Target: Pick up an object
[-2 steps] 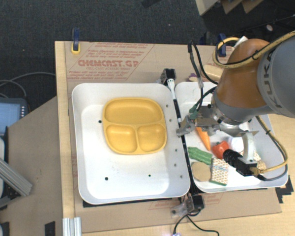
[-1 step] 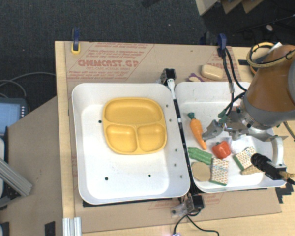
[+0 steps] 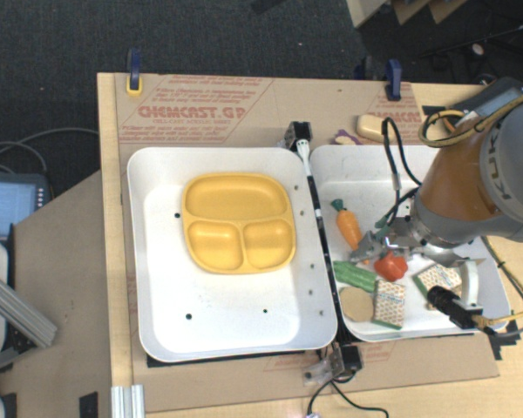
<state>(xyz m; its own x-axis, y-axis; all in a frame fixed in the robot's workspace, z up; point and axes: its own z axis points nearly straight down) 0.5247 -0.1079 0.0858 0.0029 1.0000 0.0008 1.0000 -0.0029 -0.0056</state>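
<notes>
My gripper [image 3: 372, 249] hangs low over the middle of the right bin [image 3: 359, 179], at the end of the grey and orange arm [image 3: 458, 194] that comes in from the right. It sits among the bin's objects. An orange carrot [image 3: 349, 227] lies just up and left of it. A red tomato-like piece [image 3: 390, 266] lies just below and right of it, touching or nearly touching it. A green pod [image 3: 356, 277] lies below it. I see nothing lifted off the bin floor.
A tan round piece [image 3: 356, 304] and two patterned packets [image 3: 390, 304] [image 3: 438, 278] lie near the right bin's front. A yellow divided plate [image 3: 240, 220] rests in the left bin [image 3: 157, 259]. Black cables [image 3: 392, 159] trail over the right bin's back.
</notes>
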